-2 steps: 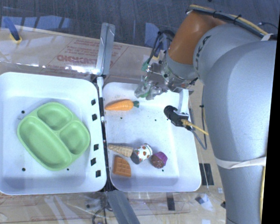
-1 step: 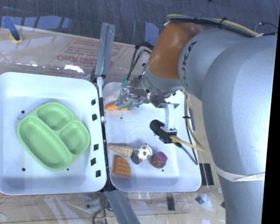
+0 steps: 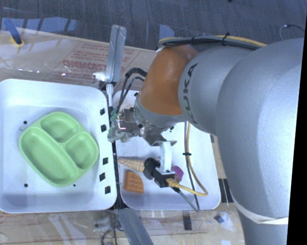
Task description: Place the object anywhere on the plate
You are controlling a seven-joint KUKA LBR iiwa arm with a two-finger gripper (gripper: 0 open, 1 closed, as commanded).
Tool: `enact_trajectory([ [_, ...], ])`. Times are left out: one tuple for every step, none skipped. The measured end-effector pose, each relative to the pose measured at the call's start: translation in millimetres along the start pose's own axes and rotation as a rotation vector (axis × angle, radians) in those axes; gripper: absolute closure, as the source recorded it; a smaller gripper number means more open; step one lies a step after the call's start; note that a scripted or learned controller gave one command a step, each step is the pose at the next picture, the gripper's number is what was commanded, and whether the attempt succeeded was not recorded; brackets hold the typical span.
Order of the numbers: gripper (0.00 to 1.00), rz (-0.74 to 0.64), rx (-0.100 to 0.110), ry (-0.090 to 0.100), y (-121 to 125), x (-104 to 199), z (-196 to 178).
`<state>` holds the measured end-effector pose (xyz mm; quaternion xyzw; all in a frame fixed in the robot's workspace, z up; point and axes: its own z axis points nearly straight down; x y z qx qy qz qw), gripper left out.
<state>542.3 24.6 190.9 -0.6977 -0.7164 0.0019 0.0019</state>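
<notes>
A light green plate point(image 3: 59, 147) with three compartments lies in the left bin point(image 3: 3, 197), and nothing rests on it. In the right bin point(image 3: 200, 198) a tan cone point(image 3: 130, 163) lies on its side, pointing left. A square orange waffle piece point(image 3: 134, 183) sits just in front of the cone. A small purple object point(image 3: 178, 173) peeks out to the cone's right. My gripper point(image 3: 124, 126) hangs over the right bin's left side, close to the wall between the bins and just behind the cone. The bulky wrist covers most of it.
The grey arm with its orange band point(image 3: 165, 83) covers the back and right of the right bin. A metal post point(image 3: 116, 52) stands behind the bins at the divider. Black tabs point(image 3: 103, 160) line the rim between the bins.
</notes>
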Motion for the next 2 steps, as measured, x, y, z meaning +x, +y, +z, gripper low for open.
enact_trajectory([
  [1.0,-0.446,0.0,0.0,-45.6,17.4,0.4],
  [0.0,-0.446,-0.001,0.0,-45.4,16.9,0.2],
])
